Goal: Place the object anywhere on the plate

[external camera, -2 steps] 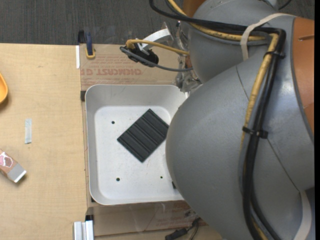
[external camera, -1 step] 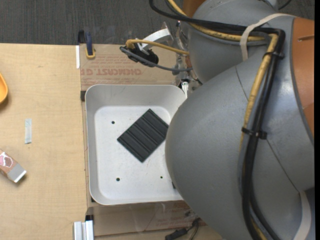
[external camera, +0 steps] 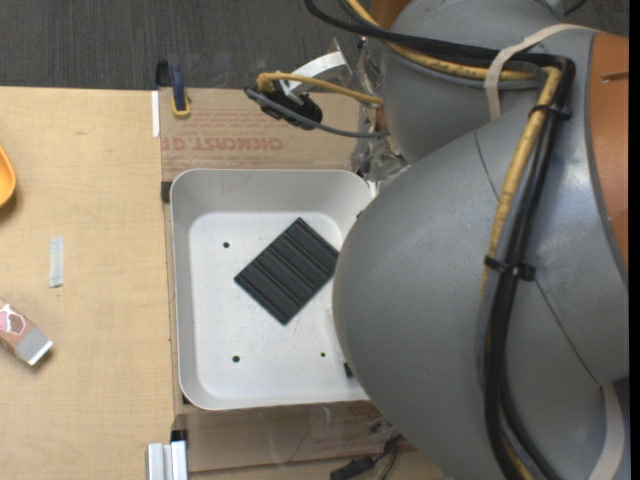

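Here, grey arm (external camera: pixel 480 268) looming, overhanging white bin (external camera: pixel 185 268)

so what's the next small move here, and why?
Probably back the arm up and away to clear the view before any grasp attempt. Its grey body covers the right side of the white bin, while the dark ribbed square lies flat and untouched on the bin floor. I can't pick out a plate to aim for.

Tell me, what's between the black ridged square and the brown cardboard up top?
In the camera view, just bare white bin floor and the bin's rim lie between the black ridged square and the cardboard.
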Motion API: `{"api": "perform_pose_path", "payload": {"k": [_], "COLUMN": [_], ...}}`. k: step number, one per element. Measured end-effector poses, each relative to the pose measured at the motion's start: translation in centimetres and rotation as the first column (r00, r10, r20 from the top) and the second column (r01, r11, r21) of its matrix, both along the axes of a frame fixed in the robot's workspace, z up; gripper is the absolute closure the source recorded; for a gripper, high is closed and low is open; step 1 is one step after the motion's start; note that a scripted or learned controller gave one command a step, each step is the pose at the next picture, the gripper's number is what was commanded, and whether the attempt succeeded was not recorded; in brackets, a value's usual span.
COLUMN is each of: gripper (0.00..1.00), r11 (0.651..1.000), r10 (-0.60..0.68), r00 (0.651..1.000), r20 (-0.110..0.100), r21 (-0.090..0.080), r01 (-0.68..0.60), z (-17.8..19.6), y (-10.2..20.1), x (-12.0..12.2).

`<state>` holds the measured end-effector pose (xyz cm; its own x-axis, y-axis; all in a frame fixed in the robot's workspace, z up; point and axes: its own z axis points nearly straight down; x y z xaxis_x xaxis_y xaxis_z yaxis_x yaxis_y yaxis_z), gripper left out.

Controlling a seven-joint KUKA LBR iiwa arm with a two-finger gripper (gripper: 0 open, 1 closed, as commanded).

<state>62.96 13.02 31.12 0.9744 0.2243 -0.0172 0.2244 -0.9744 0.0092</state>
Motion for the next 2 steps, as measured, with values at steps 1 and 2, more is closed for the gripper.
{"api": "perform_pose_path", "payload": {"k": [1, 2], "gripper": [0.0, 1.0], "r11": [1.0, 1.0], "r10": [0.0, -0.004], "r00": [1.0, 1.0], "r20": [0.0, -0.004], "r21": [0.0, -0.003], "r01": [0.0, 0.004], "z": [0.01, 0.77], "y": [0.0, -0.33], "x": [0.0, 0.04]}}
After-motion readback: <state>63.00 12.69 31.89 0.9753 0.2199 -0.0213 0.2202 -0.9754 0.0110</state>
